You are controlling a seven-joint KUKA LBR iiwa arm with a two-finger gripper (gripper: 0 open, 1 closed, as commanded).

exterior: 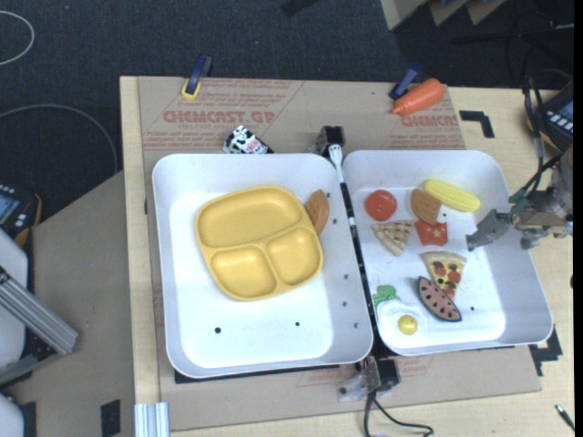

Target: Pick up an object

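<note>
The right bin [515,280] holds several toy foods: a red tomato [381,205], a yellow corn cob [452,195], a brown bread piece [424,205], a small red piece [432,233], a tan wedge [393,237], a pizza slice [444,269], a watermelon slice [438,300] and a fried egg [402,320] next to a green bit [383,293]. My gripper [483,232] hangs over the right side of this bin, just right of the red piece and above the pizza slice. Nothing shows in its grasp.
The left bin [182,271] carries a yellow divided plate [259,241] with a brown cookie [318,210] at its right edge. On the bench behind the bins lie an orange carrot [419,96], a black-and-white toy [244,140] and a blue-yellow clamp [194,78].
</note>
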